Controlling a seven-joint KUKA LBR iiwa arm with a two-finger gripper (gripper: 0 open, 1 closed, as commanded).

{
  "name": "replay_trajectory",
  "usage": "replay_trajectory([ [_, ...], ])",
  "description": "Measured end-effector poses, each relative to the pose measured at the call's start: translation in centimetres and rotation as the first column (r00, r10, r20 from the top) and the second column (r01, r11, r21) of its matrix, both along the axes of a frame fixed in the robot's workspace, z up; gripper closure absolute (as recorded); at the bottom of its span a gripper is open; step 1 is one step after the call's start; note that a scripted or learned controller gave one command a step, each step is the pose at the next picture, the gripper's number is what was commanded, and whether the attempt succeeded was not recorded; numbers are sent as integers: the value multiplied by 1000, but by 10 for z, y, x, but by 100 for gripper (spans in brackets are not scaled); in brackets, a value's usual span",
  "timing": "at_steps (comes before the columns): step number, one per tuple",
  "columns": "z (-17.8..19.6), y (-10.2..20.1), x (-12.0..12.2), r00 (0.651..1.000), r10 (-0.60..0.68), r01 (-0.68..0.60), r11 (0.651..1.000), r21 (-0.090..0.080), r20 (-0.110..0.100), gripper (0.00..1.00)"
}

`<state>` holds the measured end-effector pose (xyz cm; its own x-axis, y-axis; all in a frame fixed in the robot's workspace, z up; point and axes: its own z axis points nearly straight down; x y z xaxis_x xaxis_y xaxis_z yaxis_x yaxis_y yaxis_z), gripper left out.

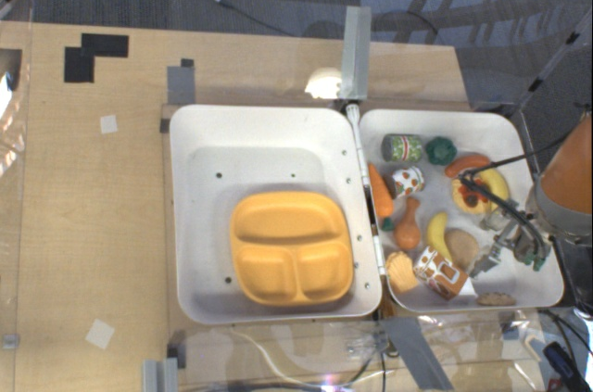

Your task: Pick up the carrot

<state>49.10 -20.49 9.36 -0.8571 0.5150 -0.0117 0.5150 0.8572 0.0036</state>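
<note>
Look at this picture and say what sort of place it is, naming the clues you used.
Probably a robotics lab bench for pick-and-place trials. Clues: two white bins fixed side by side on a wooden bench, toy food such as a carrot and bananas, and a robot arm reaching in with its hand.

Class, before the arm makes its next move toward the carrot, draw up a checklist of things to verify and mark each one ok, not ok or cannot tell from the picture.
1. Orange tapered carrot lies in the right white bin, against its left wall: ok.
2. Carrot's top is uncovered: ok.
3. Room beside the carrot: not ok; the brown toy drumstick lies close on its right, the bin wall on its left.
4. Metal two-finger gripper is over the carrot: not ok; it sits near the bin's right side.
5. Gripper fingers open: cannot tell.
6. Yellow divided plastic tray sits in the left bin, away from the carrot: ok.
</note>
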Motion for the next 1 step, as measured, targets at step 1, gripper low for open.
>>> replay_trajectory([
  [1, 12, 0, 4, 1000, 8, -8, 1000, -4, 9, 100],
])
